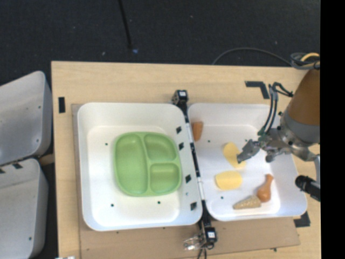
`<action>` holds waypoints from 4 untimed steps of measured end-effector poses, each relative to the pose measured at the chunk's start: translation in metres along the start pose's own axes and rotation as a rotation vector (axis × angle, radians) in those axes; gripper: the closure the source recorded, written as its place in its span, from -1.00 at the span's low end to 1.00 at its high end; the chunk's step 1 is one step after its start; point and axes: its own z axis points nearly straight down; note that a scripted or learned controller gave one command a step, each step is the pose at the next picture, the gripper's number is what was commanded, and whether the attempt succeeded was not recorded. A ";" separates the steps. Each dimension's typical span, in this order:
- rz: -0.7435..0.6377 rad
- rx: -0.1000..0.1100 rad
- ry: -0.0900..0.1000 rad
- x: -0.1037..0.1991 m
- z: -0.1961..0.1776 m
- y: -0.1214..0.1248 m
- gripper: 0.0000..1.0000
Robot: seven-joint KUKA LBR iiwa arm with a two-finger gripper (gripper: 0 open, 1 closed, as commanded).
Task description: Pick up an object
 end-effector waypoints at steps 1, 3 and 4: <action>-0.003 -0.014 -0.003 0.000 -0.007 0.003 -1.00; -0.002 -0.009 -0.002 -0.010 0.103 -0.003 -1.00; 0.004 -0.016 -0.003 -0.011 0.090 -0.001 1.00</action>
